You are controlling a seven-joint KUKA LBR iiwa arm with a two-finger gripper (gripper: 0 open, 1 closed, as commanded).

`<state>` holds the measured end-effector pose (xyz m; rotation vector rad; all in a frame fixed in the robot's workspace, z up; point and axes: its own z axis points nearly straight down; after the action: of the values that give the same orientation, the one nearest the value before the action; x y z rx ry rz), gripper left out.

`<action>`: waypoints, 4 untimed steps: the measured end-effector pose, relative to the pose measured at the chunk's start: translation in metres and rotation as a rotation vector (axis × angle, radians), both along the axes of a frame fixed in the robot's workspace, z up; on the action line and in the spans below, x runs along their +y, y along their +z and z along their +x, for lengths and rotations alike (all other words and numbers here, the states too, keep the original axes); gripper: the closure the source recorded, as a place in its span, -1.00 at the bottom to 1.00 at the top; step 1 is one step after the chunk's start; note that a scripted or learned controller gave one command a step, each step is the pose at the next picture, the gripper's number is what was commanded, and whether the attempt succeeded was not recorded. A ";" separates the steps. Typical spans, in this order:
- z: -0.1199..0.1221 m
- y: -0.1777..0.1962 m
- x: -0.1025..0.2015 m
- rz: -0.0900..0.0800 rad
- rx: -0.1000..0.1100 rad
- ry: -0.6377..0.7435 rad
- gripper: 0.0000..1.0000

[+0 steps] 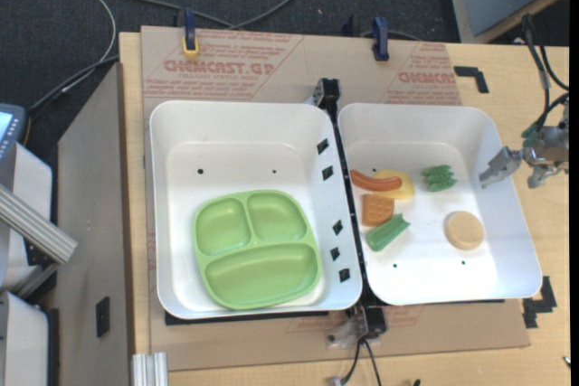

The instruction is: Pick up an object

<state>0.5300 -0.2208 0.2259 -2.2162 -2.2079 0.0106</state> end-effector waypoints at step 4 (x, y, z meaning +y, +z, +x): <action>0.004 -0.143 0.008 0.001 -0.010 0.005 -1.00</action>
<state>0.5336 -0.2130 0.0831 -2.2158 -2.2177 -0.0020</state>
